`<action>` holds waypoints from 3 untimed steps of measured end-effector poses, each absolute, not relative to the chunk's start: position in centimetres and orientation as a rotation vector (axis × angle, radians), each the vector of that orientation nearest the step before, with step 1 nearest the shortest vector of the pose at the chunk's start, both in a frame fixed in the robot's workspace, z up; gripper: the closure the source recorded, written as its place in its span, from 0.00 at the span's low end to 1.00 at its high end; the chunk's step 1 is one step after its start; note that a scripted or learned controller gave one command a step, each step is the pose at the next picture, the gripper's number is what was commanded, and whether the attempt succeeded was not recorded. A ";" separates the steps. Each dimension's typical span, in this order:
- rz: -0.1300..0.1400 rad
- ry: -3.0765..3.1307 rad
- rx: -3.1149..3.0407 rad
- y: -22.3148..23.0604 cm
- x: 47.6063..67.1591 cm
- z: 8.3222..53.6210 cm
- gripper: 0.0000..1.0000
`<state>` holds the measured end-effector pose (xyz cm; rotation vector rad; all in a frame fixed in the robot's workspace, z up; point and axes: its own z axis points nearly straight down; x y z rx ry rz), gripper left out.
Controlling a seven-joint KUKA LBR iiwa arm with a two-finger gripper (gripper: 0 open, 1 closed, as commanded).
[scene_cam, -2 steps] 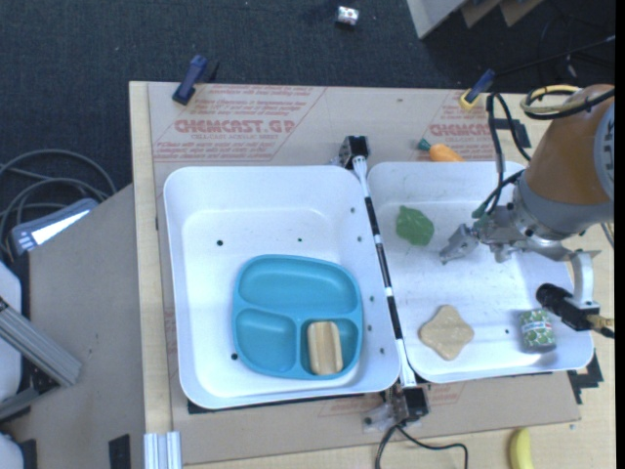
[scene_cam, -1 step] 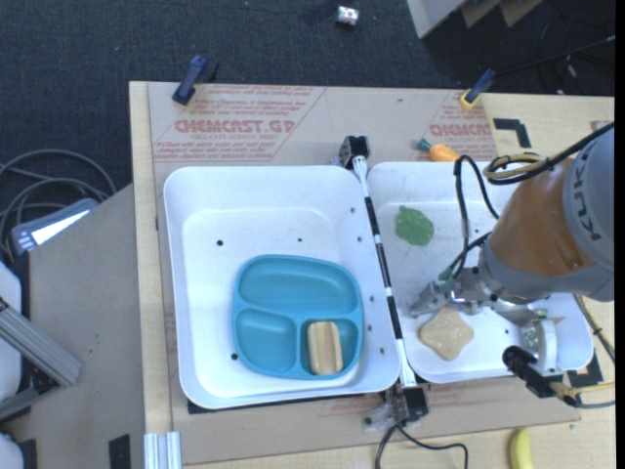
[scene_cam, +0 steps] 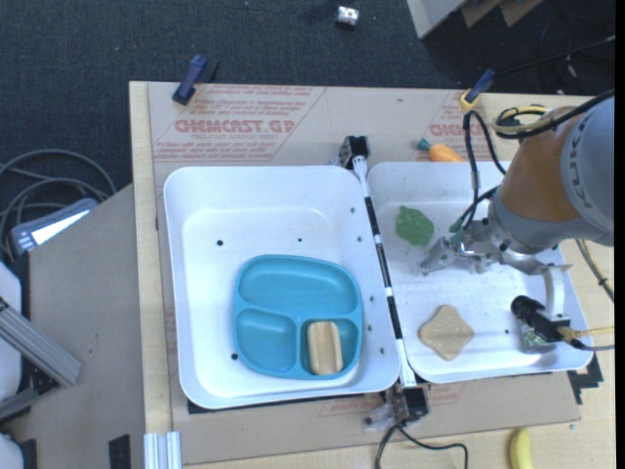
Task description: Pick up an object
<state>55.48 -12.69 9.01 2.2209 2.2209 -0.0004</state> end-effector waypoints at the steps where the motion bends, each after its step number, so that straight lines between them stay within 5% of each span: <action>1: -0.001 2.219 2.220 -18.5 56.2 11.9 0.00; 2: -0.001 2.226 2.223 -10.7 55.9 11.5 0.00; 3: 0.000 2.221 2.220 -9.7 59.7 8.3 0.00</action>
